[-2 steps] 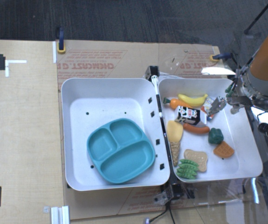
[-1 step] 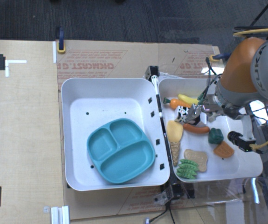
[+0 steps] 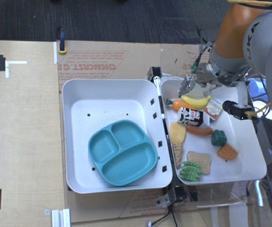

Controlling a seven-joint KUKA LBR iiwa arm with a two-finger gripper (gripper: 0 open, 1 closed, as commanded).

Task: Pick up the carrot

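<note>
The carrot (image 3: 177,105) is a small orange piece with a green tip. It lies at the far left of the right bin (image 3: 249,171), close to the wall shared with the left bin. A yellow banana (image 3: 196,100) lies just to its right and partly overlaps it. My gripper (image 3: 193,82) hangs over the bin's back edge, just above the banana and up and to the right of the carrot. Nothing shows in it.
The right bin also holds a black-and-white can (image 3: 191,117), a sausage (image 3: 199,131), a yellow wedge (image 3: 177,132), a cone (image 3: 178,154), toast (image 3: 200,160), green pea pods (image 3: 190,171), a green piece (image 3: 219,137) and an orange slice (image 3: 227,152). In the left bin (image 3: 79,98) lies a blue divided plate (image 3: 122,152).
</note>
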